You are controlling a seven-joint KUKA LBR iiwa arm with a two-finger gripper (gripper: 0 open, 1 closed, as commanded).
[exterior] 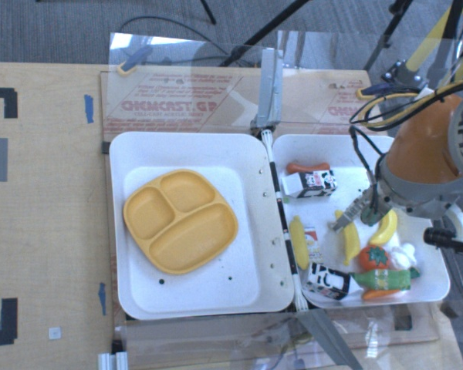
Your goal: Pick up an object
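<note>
Jaws: state cannot be told, the gripper (353, 216) low in the right bin (436, 287) among the toy foods, just beside a yellow banana (350, 243) and near a tomato (373, 258). Left bin (131, 156): a yellow divided plate (180, 220).

A robotics laboratory test cell: a grey-and-orange industrial arm (420, 149) trailing black and yellow cables (386, 102) reaches over two white bins (131, 156) on a cardboard-covered tabletop (38, 230). Behind the bins, a clear acrylic sheet (177, 91) still wears its printed protective film, and black tripod legs (293, 6) stand on grey carpet (77, 14). Left of the bins, black and blue tape marks (88, 108) dot the cardboard.
</note>
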